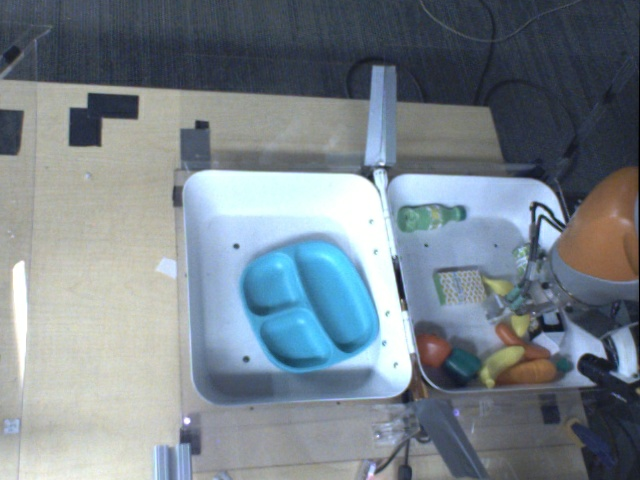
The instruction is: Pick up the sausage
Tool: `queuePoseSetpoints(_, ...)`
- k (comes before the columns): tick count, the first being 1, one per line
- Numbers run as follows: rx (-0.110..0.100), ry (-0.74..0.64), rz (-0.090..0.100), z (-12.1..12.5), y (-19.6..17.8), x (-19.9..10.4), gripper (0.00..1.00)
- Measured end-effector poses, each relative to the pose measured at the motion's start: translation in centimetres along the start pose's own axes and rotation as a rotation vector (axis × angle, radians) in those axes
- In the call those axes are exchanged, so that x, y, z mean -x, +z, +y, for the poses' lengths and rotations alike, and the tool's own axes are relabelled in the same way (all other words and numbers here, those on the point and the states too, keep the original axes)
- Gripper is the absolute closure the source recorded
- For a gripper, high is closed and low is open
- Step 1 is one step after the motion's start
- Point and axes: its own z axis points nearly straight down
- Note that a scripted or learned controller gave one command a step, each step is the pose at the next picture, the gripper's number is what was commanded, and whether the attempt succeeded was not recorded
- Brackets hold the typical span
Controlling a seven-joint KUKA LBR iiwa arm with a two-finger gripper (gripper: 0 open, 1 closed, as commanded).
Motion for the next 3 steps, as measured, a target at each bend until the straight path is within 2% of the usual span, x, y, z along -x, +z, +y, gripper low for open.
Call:
queuePoseSetpoints(1,-0.003,-0.010,0.016,0.3,0.1,-0.9,0.00)
queuePoseSetpoints(2,-0.015,0.044,-0.004,2.5,-2.9,2.4,0.00)
queuePoseSetpoints(3,-0.008,0.290,-0.009,0.0,1.2,-2.1,0.00)
